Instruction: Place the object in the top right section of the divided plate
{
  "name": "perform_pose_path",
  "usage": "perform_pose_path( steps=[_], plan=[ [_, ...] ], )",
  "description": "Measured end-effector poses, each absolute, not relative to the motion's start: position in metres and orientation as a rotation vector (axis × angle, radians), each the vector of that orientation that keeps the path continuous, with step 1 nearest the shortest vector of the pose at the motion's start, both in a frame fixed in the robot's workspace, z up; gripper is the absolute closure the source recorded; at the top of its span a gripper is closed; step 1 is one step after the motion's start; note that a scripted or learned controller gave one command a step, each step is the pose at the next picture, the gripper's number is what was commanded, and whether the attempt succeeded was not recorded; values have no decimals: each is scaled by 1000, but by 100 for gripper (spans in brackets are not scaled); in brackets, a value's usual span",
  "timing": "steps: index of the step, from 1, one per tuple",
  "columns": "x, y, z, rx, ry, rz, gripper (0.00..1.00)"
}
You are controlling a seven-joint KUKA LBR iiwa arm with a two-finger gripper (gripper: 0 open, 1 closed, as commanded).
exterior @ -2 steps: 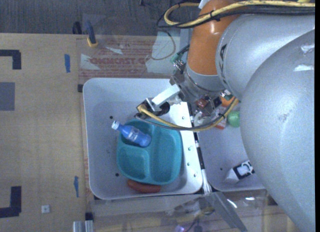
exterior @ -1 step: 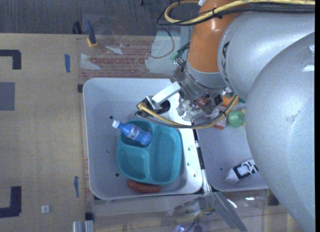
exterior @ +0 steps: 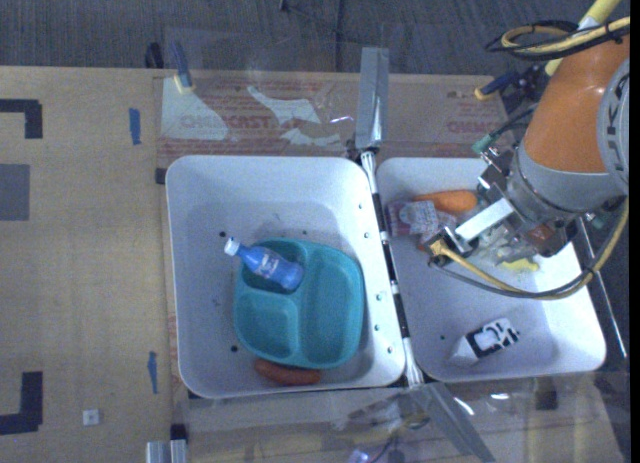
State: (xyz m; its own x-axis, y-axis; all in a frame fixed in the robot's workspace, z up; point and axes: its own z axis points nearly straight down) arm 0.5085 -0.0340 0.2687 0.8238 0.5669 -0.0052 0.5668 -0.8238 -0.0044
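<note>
- Teal divided plate (exterior: 335,316) sits in the left bin (exterior: 200,211), toward its lower right, close to the wall shared with the other bin.
- Plate has one large section on the right side and two smaller ones on the left.
- Blue bottle (exterior: 268,264) lies on its side in the plate's upper left section. Its white cap points up-left and pokes out past the rim.
- The other two sections of the plate hold nothing.
- Gripper (exterior: 512,243) hangs over the upper middle of the right bin (exterior: 560,351), under the grey and orange arm (exterior: 575,121) that comes in from the right.
- Bottle is well apart from the gripper: other bin, across the divider, lower left of it.
- Can't tell whether the gripper is spread or closed, since the wrist covers it. Nothing seen held.
- Carrot (exterior: 452,200) lies in the right bin just up-left of the gripper, near the top wall.
- Pale packet (exterior: 415,217) with red print lies beside the carrot, at the bin's upper left.
- Small yellow piece (exterior: 518,265) lies right under the gripper. Contact can't be judged.
- Black and white carton (exterior: 492,336) lies alone in the lower part of the right bin, apart from the gripper.
- Reddish sausage (exterior: 288,374) lies on the left bin floor, touching or just beside the plate's lower edge.
- Both bins sit on a wooden bench (exterior: 80,251).
</note>
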Motion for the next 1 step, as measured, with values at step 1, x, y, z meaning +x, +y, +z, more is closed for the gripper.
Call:
perform_pose_path(
  steps=[1],
  plan=[
    [510, 63, 183, -3068, -663, 11, 100]
  ],
)
